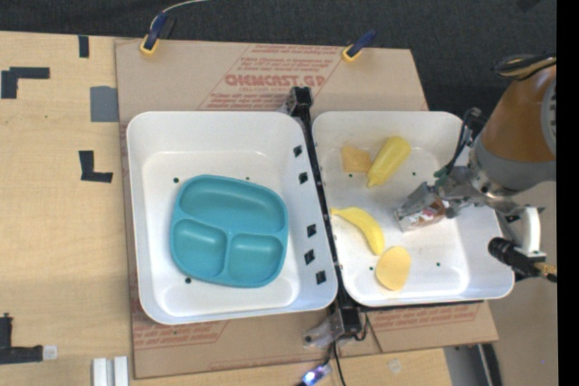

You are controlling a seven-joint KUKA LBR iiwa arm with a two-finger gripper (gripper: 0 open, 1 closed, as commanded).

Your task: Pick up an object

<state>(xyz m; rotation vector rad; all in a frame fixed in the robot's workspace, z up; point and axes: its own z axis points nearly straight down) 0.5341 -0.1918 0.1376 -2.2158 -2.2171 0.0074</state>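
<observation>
- Gripper point(414, 214) sits low in the right bin point(452, 280), pointing toward the bin's middle; whether it is open or closed cannot be told.
- Near it lie a banana point(360, 228), a yellow pepper-like piece point(389, 158), a small orange chunk point(355, 160) and a round yellow slice point(393, 268), none touching it.
- Left bin point(149, 158) holds a teal divided plate point(229, 230).

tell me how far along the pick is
Done: the arm has reached into the right bin, with its claw low over the bin floor. In hand: nothing visibly lifted; the banana, yellow pepper, orange piece and round yellow piece all lie apart from the claw. Left: grasping one and raising it.
</observation>
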